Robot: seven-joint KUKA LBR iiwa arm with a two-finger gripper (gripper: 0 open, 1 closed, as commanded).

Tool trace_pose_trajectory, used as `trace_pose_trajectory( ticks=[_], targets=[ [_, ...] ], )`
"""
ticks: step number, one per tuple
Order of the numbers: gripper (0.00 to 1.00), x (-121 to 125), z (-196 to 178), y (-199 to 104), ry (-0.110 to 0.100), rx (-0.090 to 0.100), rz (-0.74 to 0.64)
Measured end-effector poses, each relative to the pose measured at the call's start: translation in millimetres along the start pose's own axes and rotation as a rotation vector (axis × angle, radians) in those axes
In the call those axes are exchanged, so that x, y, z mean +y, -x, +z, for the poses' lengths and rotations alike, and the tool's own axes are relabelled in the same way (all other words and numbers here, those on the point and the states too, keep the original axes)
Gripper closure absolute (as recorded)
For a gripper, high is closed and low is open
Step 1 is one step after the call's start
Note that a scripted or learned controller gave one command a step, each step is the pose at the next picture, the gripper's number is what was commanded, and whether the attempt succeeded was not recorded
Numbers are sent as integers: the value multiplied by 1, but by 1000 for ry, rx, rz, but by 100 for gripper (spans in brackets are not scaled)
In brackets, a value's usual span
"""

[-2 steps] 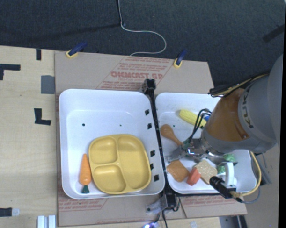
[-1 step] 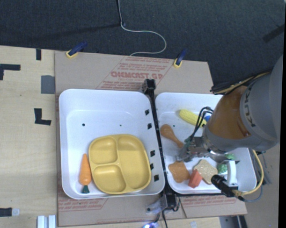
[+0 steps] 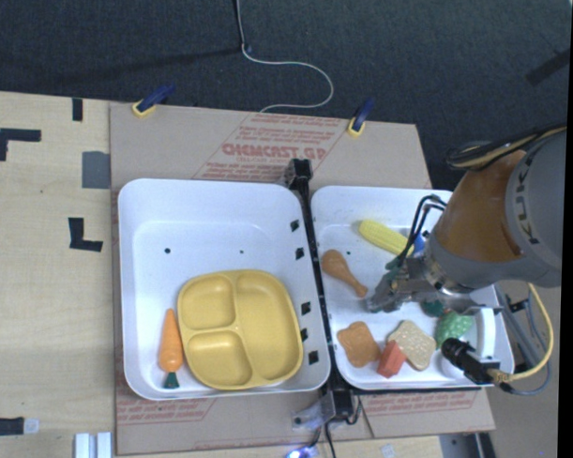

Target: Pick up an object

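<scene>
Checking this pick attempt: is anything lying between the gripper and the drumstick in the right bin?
Nothing visible does. The gripper hangs just right of the drumstick, with bare bin floor between; the corn lies behind them.

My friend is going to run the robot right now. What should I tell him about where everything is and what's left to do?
Gripper: low in the right bin, just beside the drumstick; nothing seen between its fingers.
Right bin also holds the corn, nugget, red piece, cracker and green toy.
Left bin: yellow plate, carrot beside it.
Done: nothing lifted yet.
Left: grasp one object, probably the drumstick, and raise it.
</scene>
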State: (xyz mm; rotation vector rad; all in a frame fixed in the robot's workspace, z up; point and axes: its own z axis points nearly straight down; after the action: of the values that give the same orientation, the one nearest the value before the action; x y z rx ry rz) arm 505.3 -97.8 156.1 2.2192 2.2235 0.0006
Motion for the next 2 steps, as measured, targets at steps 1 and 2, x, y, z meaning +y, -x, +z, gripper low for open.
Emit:
trace_pose_trajectory(
  ticks=[1,2],
  targets=[
    [100,0,-61,2,1,-1,0],
    [100,0,-67,2,-4,0,0]
  ],
)
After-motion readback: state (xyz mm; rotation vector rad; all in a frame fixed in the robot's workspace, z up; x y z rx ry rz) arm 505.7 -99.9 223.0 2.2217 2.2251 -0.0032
